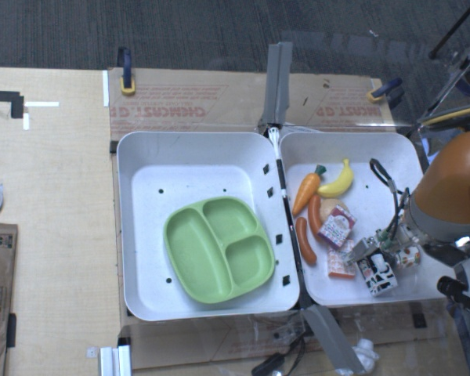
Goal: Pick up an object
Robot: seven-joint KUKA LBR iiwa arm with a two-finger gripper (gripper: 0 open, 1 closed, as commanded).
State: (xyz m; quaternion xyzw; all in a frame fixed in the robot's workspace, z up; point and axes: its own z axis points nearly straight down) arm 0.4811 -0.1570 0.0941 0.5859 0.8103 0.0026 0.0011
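My gripper (376,258) is low in the right bin (403,149), at the near right of the toy food — whether it is open or closed, I cannot tell. A black-and-white carton (377,276) lies right by it. Left of that sit a pink packet (336,227), sausages (305,239), a carrot (306,191) and a banana (339,180). The left bin (141,210) holds a green divided plate (219,247).

1 fixed camera looks down aslant on both bins (133,210).

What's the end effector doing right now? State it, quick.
End effector: low in the right bin, over the cluttered items; open or shut cannot be told.
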